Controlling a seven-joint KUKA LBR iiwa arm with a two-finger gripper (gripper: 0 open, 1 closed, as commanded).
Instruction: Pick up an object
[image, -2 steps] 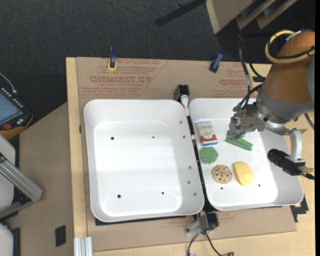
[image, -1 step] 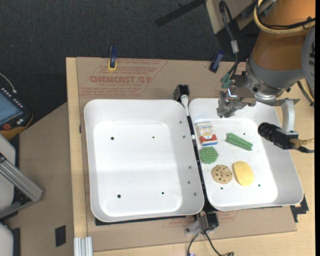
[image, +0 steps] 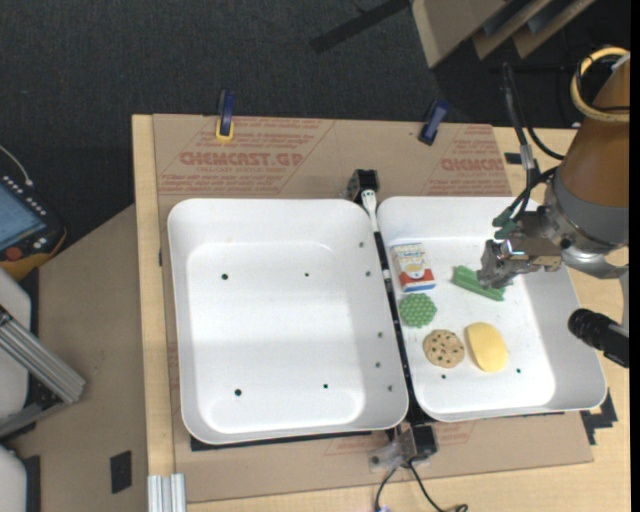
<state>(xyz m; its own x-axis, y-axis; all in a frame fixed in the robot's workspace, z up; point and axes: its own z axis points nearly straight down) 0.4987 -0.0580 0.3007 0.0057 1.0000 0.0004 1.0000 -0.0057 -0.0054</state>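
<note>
Where dark carpet surrounds the cardboard-topped bench (image: 300, 150), the gripper (image: 497, 272) meets the green block (image: 475, 281); grip state indeterminate.

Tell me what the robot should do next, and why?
Probably go straight down a little. The gripper hangs right at the green block in the right bin, and nothing shows the block gripped or lifted yet. The cookie and the yellow piece lie apart from it, so the way looks free.
</note>
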